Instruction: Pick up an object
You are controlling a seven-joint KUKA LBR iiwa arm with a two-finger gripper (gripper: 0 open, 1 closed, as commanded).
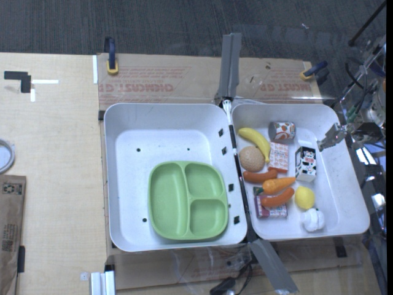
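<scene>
Choosing a target comes first, and the right bin (344,183) offers plenty: a banana (255,141), a brown round fruit or bun (251,158), a small can (282,129), a red-and-white packet (279,157), a black-and-white carton (306,163), a hot dog sausage (260,176), a carrot (279,184), a lemon (304,197) and a white garlic-like bulb (314,220). All lie crowded toward the bin's left and middle, many touching. The left bin (123,165) holds a green divided plate (188,200).

The gripper (331,137) sits at the right bin's far right rim, apart from every item; whether its pincer is apart or together I cannot tell.

My judgement: the lemon and the white bulb make the safest picks, since they sit at the near right edge of the cluster with bare floor beside them. Descending straight down with the pincer straddling the item should avoid nudging its neighbours. The banana and sausage look riskier, being hemmed in.
</scene>
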